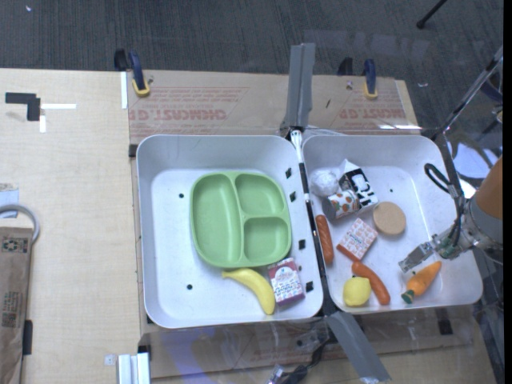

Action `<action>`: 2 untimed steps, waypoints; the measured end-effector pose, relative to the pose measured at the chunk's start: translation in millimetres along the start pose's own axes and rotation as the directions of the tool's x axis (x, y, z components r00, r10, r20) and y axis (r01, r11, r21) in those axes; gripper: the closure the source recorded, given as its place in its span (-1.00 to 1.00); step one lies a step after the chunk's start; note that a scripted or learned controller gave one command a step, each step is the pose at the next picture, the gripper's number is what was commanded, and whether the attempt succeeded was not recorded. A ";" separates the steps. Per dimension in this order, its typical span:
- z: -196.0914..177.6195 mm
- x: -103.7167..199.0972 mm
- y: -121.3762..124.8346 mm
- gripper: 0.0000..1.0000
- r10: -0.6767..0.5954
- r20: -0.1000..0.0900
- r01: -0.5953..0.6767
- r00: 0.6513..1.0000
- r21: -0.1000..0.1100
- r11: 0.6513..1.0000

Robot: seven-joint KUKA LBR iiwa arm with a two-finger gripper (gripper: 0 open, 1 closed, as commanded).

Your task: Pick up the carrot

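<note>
Your carrot (422, 282) lies in the right bin (400, 146), close to the lower right corner, at about 5 o'clock from the bin's middle. The pincer (424, 254) sits just above it, at 12 o'clock from the carrot, near but apart from it as far as the slanted view lets you judge. Whether the pincer is spread or pressed together, you cannot tell from this angle; nothing shows between its fingers.

The carrot is short and orange, tapering toward the upper right, with a green stub at its lower left end. It lies tilted, the green end toward 7 o'clock.

At 9 o'clock from the carrot you have a long orange-red piece (370, 281) and a lemon (357, 292) touching it. Farther up: a pink waffle-pattern block (360, 237), a round tan disc (390, 218), a sausage (324, 238) along the left wall, and a small carton (350, 198).

The left bin (160, 214) holds a green divided plate (240, 218), with a banana (254, 286) and a small red box (286, 282) at its 6 o'clock.
</note>
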State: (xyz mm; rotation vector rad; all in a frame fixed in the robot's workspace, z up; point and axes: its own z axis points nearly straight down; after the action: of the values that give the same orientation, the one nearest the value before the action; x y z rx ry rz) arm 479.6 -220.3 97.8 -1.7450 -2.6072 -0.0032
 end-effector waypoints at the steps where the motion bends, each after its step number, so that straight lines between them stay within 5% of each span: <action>1: -7.8 -0.5 1.2 1.00 0.001 0.000 -0.001 1.000 0.000 1.000; 2: -124.2 28.4 11.2 1.00 -0.098 0.005 0.098 0.995 0.001 0.995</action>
State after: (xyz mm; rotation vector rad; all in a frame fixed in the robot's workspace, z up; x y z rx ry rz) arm 479.4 -190.3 222.2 -1.6177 -2.6928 0.0012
